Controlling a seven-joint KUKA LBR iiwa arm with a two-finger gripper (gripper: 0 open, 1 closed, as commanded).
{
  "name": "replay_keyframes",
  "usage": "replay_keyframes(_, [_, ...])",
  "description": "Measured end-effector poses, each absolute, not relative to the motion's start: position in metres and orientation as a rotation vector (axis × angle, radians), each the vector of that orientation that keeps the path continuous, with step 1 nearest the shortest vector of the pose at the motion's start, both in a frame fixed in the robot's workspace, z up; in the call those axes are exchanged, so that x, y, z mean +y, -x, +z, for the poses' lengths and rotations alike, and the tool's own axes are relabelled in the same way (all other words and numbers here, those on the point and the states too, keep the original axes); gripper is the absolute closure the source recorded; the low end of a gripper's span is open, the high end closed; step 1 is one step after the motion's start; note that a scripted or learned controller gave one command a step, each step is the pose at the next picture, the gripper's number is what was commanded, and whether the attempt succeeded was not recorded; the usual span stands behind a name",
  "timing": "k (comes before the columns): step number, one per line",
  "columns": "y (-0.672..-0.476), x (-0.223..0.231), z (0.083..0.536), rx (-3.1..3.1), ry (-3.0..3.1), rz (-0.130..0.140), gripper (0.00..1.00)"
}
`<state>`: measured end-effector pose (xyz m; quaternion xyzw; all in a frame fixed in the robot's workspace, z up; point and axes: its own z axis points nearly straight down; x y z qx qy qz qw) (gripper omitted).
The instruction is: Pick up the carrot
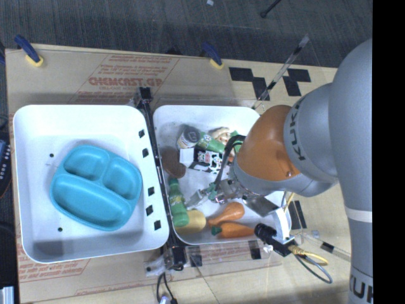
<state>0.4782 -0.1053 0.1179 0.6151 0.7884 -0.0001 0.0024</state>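
The carrot (237, 230) is orange with a green stub at its left end. It lies flat along the front wall of the right bin (166, 120). A second orange, carrot-like piece (228, 213) lies just above it, tilted up to the right. My gripper (209, 195) hangs low over the middle of the right bin, just up and left of the two orange pieces, and nothing shows in its grasp. The orange wrist band (266, 154) and the grey arm hide the bin's right part.
The right bin also holds a brown round thing (172, 162), a small can (190, 135), a black-and-white box (204, 159), a green bottle (177, 208) and a yellowish fruit (196, 219). A blue divided plate (95, 185) lies in the left bin (25, 170).
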Motion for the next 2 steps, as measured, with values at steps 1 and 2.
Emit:
replay_keyframes(1, [-0.477, -0.159, 0.151, 2.673, -1.656, -0.004, 0.00])
replay_keyframes(2, [-0.481, -0.187, 0.091, 2.511, -1.901, -0.002, 0.00])
